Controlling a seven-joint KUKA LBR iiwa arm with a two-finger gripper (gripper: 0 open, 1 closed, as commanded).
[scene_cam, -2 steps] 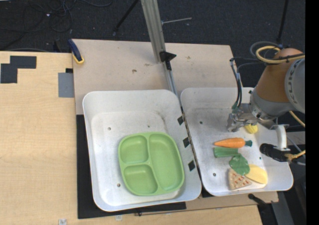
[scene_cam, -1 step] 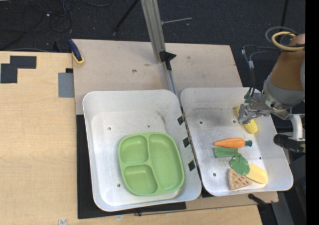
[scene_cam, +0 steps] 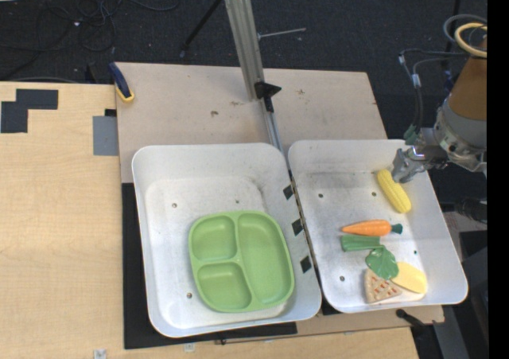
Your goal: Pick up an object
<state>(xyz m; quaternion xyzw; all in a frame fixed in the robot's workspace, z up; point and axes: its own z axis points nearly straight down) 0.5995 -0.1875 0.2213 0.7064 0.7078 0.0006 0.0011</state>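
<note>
Though small and dim at the right bin's [scene_cam: 445, 290] upper right edge, pincer [scene_cam: 404, 165] hovering just above the corn's [scene_cam: 394, 190] top end, perhaps touching; finger gap impossible to tell. Carrot [scene_cam: 367, 228] just below, in the same bin.

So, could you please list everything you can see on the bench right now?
White bins: two, side by side; left, right.
Divided tray: one, green, in left bin.
Toy corn cob: one, yellow, right bin, far side.
Toy carrot: one, orange, right bin's middle.
Green toy pieces: about two, below the carrot.
Waffle piece and yellow wedge: near corner.
Aluminium post: one, behind the bins.
Gripper: grey, above the corn's far end.
</note>
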